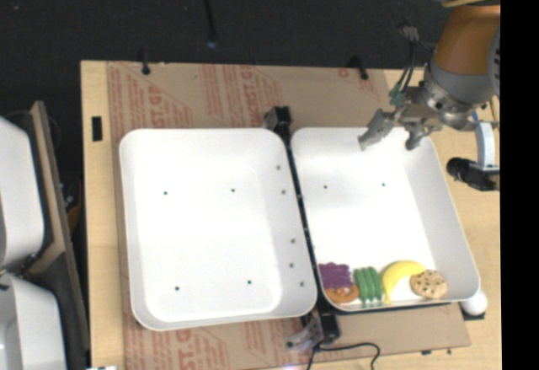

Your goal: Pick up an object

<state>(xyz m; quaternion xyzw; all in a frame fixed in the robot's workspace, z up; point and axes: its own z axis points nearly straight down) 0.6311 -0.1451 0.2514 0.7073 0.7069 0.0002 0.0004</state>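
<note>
Several small objects lie along the near edge of the right bin (421, 191): a purple grape bunch (337, 276) on an orange piece (341, 295), a green ridged item (369, 286), a yellow lemon-like piece (402, 272) and a chocolate-chip cookie (429, 283). My gripper (394, 134) hangs over the far right corner of that bin, well away from the objects. Its two fingers are spread apart, open, with nothing between them.
The left bin (210, 225) stands beside the right one on a cardboard-covered bench (185, 99). A black clamp (278, 118) sits between the bins at the far side. White equipment (21, 183) stands at the left edge.
</note>
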